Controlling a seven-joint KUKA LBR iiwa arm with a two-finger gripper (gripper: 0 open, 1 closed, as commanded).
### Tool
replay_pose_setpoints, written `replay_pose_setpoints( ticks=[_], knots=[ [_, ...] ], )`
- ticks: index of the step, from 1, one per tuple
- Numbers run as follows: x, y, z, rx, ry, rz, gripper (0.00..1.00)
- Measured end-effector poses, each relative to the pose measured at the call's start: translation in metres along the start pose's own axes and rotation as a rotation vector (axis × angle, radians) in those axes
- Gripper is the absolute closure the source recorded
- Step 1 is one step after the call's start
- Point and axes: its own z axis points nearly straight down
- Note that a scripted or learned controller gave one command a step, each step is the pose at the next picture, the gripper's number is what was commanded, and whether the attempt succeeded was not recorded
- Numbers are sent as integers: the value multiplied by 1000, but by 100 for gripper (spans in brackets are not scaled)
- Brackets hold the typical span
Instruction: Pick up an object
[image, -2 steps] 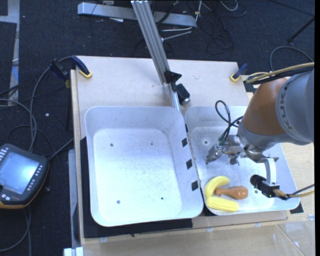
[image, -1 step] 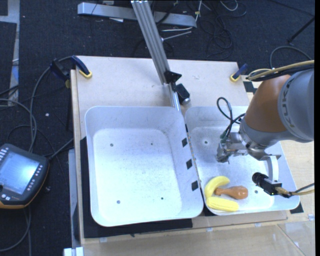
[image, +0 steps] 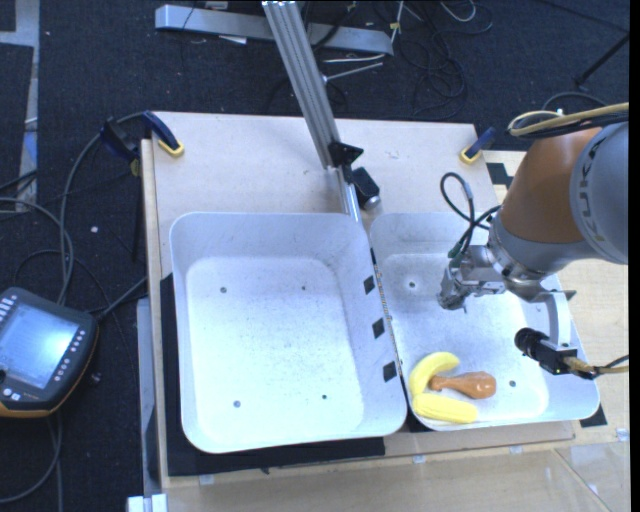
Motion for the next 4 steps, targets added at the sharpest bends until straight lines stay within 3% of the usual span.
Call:
replay_pose_setpoints(
  ticks=[2, 4],
  knots=[
    [5, 1, -84, 0, 0, 0, 100],
    [105, 10, -77, 5, 1, -3, 100]
  ],
)
